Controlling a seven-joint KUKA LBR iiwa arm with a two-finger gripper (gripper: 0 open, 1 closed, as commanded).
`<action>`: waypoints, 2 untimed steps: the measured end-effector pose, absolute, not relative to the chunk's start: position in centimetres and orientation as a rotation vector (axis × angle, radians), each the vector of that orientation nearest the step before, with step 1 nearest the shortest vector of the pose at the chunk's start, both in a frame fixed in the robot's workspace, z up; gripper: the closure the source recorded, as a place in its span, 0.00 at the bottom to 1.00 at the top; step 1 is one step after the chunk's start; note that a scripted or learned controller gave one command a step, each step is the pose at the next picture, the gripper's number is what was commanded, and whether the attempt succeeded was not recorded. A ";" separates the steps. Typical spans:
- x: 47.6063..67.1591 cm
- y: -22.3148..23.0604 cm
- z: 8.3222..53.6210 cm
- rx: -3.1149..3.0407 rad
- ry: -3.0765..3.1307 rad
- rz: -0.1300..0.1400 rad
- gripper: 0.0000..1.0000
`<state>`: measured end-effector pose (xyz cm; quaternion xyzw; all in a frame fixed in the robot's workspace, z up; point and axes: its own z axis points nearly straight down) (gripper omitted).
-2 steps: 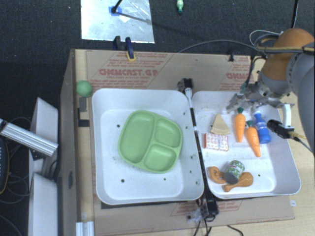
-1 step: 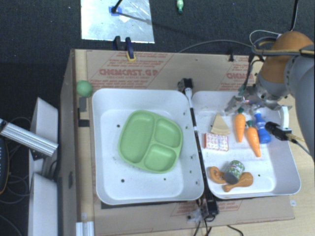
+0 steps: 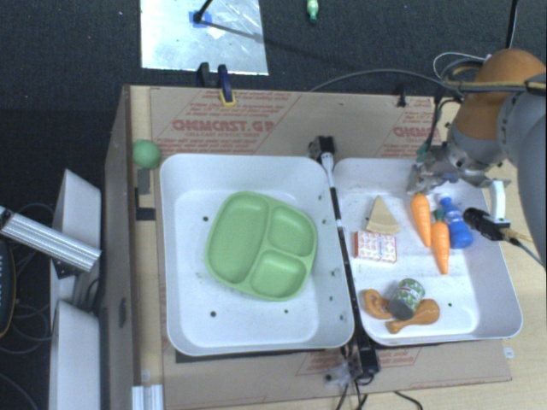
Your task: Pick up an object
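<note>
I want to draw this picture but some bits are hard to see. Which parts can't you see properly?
- Gripper, camera view: its fingers are blurred against the right bin's rim, so open or shut is unclear.
- Arm, camera view: cut off by the right edge.
- Blue bottle: partly behind the carrots.
- Small round can: label too small to read.

Tool (image 3: 425, 180) hovers above carrots (image 3: 430, 229) in right bin (image 3: 504, 301).

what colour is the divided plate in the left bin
Light green. The divided plate shows plainly in the camera view, lying in the left bin.
</note>
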<state>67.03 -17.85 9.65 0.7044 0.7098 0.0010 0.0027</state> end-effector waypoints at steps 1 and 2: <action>67.0 -17.9 9.6 2.208 2.226 0.003 0.00; 66.9 -17.7 8.5 2.214 2.225 0.001 0.00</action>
